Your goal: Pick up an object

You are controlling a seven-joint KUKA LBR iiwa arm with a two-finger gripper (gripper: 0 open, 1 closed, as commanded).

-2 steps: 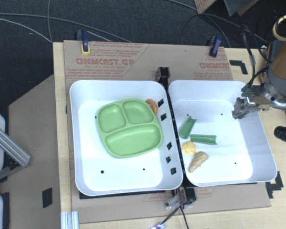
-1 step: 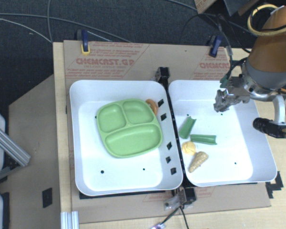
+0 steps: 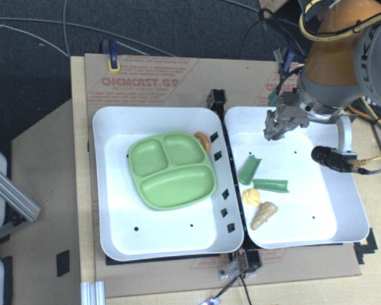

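Across the cardboard-covered tabletop (image 3: 146,75) I see two shallow white plastic bins side by side, the left bin (image 3: 114,221) carrying a pale green three-compartment plastic plate (image 3: 171,170) with a small orange piece (image 3: 203,140) touching its far right rim. My grey arm with the orange band (image 3: 340,40) hangs over the far part of the right bin (image 3: 330,224), and the end effector (image 3: 278,129) sits above bare white floor; whether it is open or closed I cannot tell from this angle, though nothing shows beneath it. The candidates lie nearer the camera, close to the divider: a green wedge-shaped piece (image 3: 249,169), a green bar-shaped piece (image 3: 270,185), a small yellow lump (image 3: 251,196) and a tan cone-shaped piece (image 3: 264,215). My worry is the clustering: the yellow lump and the tan cone are touching or nearly so, and the two green pieces sit just beside each other, so a descent could land astride two things and pinch neither. I judge the wedge risky too, being near the bin wall, where it could be pushed away rather than caught. Descending where it hangs now would likely grasp nothing.
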